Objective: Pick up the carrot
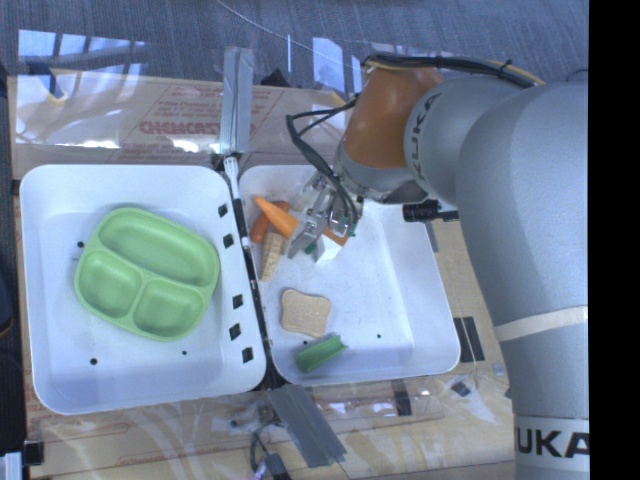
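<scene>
The grey arm [500, 218] takes up the right side of the camera view, its orange band [385, 118] sitting above the wrist as it bends down toward the far part of the right bin. Beneath everything lies the table [120, 128], its far strip covered by a clear sheet over printed card. Two shallow white bins stand side by side on it: the left bin [60, 368] and the right bin [430, 318], their inner walls meeting along a line of black clips. In the left bin a green divided plate [147, 273] with three compartments rests a little toward the far left. In the right bin, near its far left corner, the pincer [312, 236] hangs low over a small cluster of things; its metal fingers [322, 213] point down and to the left, with some gap between them, and whether they are spread or closed on anything cannot be told from here. The carrot [272, 213] lies just to the left of those fingers, orange and slanted, close to the bin's left wall, with a pale cone-shaped piece [270, 258] just below it. Nearer the camera a slice of bread [304, 313] lies flat on the bin floor, and a small green vegetable [320, 352] lies just below the bread, near the front wall.
</scene>
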Tool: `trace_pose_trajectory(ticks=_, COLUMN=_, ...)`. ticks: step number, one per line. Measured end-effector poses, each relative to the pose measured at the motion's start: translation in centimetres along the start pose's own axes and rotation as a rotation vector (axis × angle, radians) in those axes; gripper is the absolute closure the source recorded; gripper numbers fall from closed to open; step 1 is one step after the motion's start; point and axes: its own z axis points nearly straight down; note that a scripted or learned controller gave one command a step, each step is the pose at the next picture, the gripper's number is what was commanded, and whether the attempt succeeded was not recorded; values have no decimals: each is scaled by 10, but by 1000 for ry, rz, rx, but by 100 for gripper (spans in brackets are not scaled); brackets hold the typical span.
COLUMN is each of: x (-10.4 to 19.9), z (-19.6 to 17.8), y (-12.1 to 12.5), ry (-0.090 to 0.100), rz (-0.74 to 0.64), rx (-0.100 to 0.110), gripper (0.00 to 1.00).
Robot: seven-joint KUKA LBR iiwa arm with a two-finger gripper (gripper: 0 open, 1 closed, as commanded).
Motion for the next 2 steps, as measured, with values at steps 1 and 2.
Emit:
trace_pose_trajectory(ticks=1, x=-1, z=-12, y=2, ry=-4, rz=-9, rx=0, gripper=100)
trace_pose_trajectory(ticks=2, x=63, z=-105, y=55, ry=-9, rz=119, rx=-5, gripper=100)
